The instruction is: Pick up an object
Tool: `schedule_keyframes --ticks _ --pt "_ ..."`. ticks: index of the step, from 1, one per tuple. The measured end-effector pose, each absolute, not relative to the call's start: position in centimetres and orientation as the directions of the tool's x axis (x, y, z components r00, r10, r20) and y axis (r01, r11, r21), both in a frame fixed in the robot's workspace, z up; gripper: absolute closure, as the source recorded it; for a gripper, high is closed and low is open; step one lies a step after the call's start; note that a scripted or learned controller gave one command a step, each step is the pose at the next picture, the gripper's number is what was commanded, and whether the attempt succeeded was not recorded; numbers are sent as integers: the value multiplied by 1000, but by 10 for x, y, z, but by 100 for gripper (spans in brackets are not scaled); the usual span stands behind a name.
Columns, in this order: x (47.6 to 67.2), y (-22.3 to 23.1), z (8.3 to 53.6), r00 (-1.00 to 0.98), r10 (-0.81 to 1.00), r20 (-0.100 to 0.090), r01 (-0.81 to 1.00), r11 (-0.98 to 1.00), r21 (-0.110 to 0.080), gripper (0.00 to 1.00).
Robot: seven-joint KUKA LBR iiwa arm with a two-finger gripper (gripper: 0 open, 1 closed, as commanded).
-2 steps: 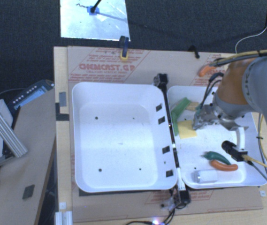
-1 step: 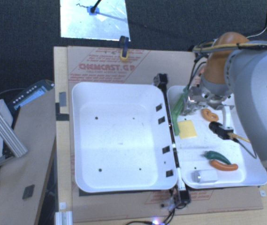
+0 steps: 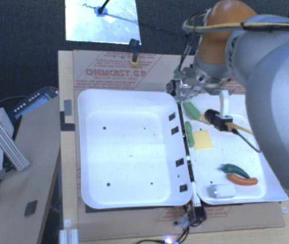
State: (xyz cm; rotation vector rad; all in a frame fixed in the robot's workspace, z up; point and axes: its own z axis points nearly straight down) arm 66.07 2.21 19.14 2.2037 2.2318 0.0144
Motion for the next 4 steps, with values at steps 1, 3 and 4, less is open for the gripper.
schedule_keyframes --ticks 1,3,4 --pt "668 129 148 -14 1000 4 1000 13 1 100" --pt "669 210 382 -9 1000 6 1000 8 16 100" --pt "666 235 269 -6 1000 -1 1000 6 -7 100"
